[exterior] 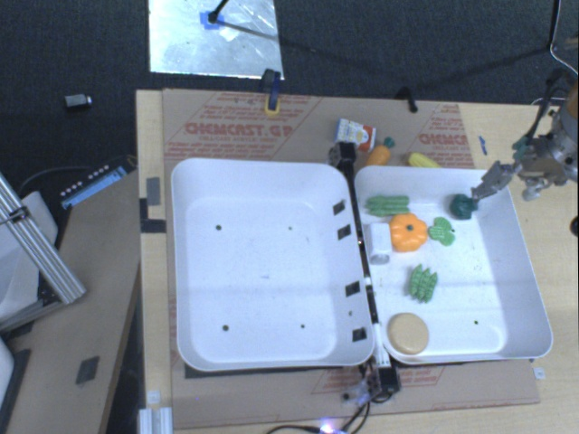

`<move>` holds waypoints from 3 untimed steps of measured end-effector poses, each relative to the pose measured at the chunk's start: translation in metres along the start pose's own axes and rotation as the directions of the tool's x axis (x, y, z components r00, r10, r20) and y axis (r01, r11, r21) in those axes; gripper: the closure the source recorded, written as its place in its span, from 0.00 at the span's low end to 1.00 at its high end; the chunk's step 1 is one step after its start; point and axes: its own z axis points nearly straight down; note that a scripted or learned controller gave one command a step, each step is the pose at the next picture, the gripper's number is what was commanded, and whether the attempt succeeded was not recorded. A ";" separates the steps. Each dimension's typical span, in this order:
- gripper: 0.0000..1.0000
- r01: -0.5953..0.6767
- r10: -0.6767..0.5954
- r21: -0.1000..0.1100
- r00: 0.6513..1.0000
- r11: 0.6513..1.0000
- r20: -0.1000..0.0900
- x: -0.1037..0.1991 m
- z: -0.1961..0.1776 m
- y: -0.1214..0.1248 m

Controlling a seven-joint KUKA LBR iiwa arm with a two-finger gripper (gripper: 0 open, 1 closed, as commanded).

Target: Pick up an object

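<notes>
The right bin (525, 315) holds several small toys: a long green vegetable (387, 205), an orange pumpkin (408, 232), a small green leafy piece (441, 231), a white cylinder (378, 242), a ridged green piece (422, 282), a tan round disc (408, 333) and a dark teal object (463, 207). My gripper (481, 193) reaches in from the right at a slant over the bin's far right corner. Its tip is right beside the dark teal object, at its upper right. Whether it touches or holds that object cannot be made out.
The left bin (262, 260) lies beside the right one, with a black hinged divider (357, 242) between them. Behind the bins on the cardboard lie an orange carrot (379, 155), a yellow piece (422, 161) and a white-and-red item (353, 134).
</notes>
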 end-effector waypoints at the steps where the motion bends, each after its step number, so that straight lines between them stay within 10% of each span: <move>1: 0.00 0.005 -0.005 0.009 1.000 1.000 -0.005 0.055 0.119 -0.012; 2: 0.00 -0.002 0.002 0.006 1.000 1.000 -0.002 0.061 0.177 -0.044; 3: 1.00 0.000 0.000 -0.003 1.000 1.000 0.000 0.061 0.164 -0.041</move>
